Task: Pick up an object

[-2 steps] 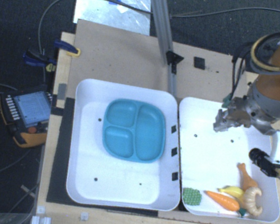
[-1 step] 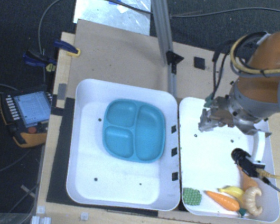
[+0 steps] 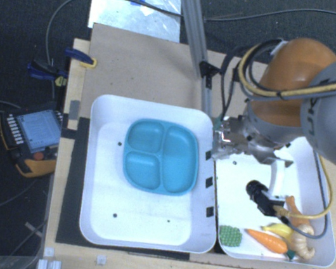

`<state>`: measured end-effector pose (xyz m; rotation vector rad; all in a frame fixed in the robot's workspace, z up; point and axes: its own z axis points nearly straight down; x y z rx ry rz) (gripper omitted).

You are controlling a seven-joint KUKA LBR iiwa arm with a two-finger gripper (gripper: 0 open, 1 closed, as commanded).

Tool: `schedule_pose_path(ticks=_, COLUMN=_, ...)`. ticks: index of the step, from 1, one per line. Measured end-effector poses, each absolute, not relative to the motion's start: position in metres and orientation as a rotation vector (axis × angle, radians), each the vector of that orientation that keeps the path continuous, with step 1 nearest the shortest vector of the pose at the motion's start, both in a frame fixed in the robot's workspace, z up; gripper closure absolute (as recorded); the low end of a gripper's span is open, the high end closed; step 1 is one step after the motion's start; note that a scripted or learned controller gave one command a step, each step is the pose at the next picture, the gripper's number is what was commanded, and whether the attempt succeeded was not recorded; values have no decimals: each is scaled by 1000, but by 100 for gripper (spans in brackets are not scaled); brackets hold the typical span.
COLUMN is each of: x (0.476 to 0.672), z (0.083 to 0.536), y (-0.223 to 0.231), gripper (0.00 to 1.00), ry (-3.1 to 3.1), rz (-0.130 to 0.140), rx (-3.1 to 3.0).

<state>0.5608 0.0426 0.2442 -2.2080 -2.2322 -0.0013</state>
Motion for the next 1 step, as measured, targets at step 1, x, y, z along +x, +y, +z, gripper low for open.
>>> schedule_pose_path(ticks=1, x=555, z=229, y=93, gripper=100, ry=-2231, rz=-1, rx=-2210)
